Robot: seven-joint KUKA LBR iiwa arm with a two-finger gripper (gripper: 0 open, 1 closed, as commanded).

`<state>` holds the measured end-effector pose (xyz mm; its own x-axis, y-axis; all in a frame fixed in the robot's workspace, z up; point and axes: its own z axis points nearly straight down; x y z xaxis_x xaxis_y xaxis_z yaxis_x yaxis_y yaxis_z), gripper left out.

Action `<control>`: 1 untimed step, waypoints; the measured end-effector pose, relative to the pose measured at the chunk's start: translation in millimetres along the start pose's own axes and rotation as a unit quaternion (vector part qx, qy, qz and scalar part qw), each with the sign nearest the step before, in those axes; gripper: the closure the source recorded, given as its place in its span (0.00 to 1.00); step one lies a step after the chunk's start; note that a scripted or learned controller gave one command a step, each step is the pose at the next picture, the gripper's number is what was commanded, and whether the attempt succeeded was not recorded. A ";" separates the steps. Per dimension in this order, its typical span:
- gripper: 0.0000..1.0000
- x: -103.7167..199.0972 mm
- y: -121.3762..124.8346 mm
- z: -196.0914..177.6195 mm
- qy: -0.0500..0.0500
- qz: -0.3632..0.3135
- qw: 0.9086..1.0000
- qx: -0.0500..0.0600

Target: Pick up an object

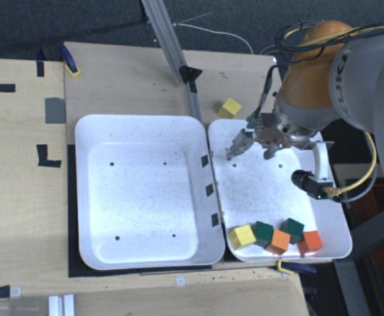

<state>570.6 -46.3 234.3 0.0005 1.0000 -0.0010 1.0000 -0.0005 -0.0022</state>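
Orange, green and yellow blocks crowd the near edge of the right bin [271,183], and that cluster is where the pick has to happen. The gripper [252,147] hangs over the far half of the same bin, well apart from them; its fingers look spread with nothing between them, though the angle makes this hard to confirm.

To do the reach well, the arm should travel toward the near rim and come down on a block with free sides. The yellow block [242,235] sits at the left end of the row with open floor beside it, so it seems the easiest target. The green block [263,232], the orange block [280,241], the second green block [293,228] and the red-orange block [311,241] touch or nearly touch one another, and fingers lowered among them may nudge neighbours or jam against the rim.

The left bin [139,189] holds no blocks. One more yellow cube [230,108] lies on the bench [112,78] beyond the bins.
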 end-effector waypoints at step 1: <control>0.00 11.1 -30.1 -16.1 0.001 -0.001 1.000 0.000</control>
<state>540.5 -35.3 250.4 -0.0014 1.0000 0.0009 1.0000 0.0014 -0.0021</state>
